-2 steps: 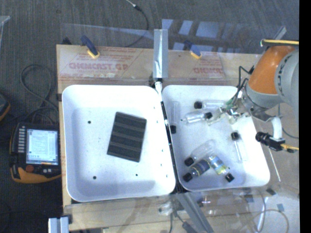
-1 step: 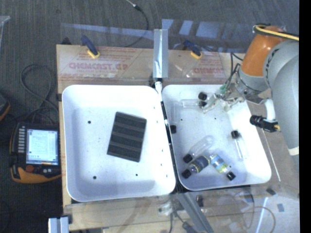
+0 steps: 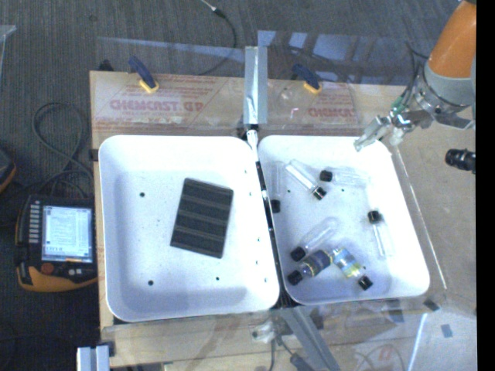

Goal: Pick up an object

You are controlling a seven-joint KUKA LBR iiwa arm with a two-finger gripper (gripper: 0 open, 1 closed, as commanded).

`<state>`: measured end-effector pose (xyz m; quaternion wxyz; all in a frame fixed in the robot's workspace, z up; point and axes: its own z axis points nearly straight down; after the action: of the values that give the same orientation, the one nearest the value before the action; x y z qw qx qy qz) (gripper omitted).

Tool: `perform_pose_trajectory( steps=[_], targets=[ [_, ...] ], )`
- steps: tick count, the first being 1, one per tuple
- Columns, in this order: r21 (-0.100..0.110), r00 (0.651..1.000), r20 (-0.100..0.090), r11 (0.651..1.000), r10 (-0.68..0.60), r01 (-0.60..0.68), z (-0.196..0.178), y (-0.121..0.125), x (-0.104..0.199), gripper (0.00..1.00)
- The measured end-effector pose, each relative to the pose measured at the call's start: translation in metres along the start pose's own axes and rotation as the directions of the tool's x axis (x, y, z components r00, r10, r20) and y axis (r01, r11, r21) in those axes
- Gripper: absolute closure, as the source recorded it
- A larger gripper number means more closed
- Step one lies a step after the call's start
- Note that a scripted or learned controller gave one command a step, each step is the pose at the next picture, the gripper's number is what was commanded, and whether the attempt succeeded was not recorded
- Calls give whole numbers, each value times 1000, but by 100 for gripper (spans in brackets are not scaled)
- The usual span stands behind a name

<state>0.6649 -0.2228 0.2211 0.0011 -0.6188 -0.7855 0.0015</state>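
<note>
The gripper [image 3: 370, 139] hangs over the far right corner of the right bin [image 3: 410, 230], its fingers slightly parted with nothing between them, though they look small and a bit blurred. Several clear vials with black caps [image 3: 331, 255] lie scattered in that bin. A dark ridged pad [image 3: 202, 217] lies flat in the left bin [image 3: 124, 207] on the desk [image 3: 178, 103].

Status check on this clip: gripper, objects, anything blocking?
Gripper above right bin's far corner, holding nothing. Vials loose in right bin, dark pad in left bin. Nothing blocking.
</note>
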Motion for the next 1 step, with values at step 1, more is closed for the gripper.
perform_pose_trajectory(
  steps=[1],
  targets=[
    [3, 999, -5, 999, -32, 32, 116, -4, 88, 0]
  ],
)
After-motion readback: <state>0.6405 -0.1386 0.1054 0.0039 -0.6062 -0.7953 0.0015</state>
